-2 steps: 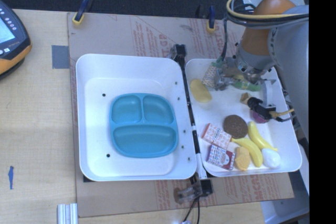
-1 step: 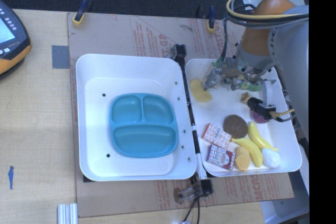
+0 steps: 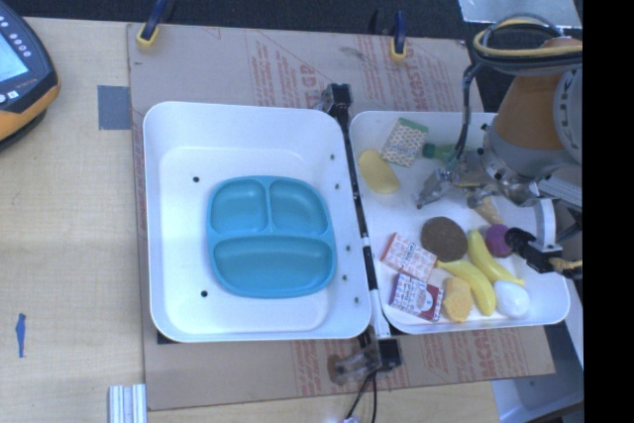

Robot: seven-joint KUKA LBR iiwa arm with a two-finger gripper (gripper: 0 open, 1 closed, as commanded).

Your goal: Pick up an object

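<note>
My gripper [image 3: 454,202] hangs over the middle of the right bin [image 3: 555,312], open, with nothing between its fingers. Its left fingertip [image 3: 424,201] points toward a yellow lemon-shaped piece [image 3: 378,171]. Just below the gripper lies a brown round piece [image 3: 444,238]. Beside that are a yellow banana [image 3: 477,274], a purple piece [image 3: 497,240], a white egg [image 3: 512,297] and an orange-tan piece [image 3: 458,299]. Two red-and-white packets [image 3: 408,256] lie at the bin's lower left. A patterned packet [image 3: 403,142] and a small green thing [image 3: 436,151] sit near the far edge.
The left bin [image 3: 168,213] holds a blue divided plate [image 3: 269,236]. A black rail [image 3: 355,213] runs between the bins. Clamps [image 3: 398,33] stand at the board's far edge. A yellow-and-grey pendant [image 3: 20,64] lies at the far left. The arm's body [image 3: 535,114] covers the right bin's far right corner.
</note>
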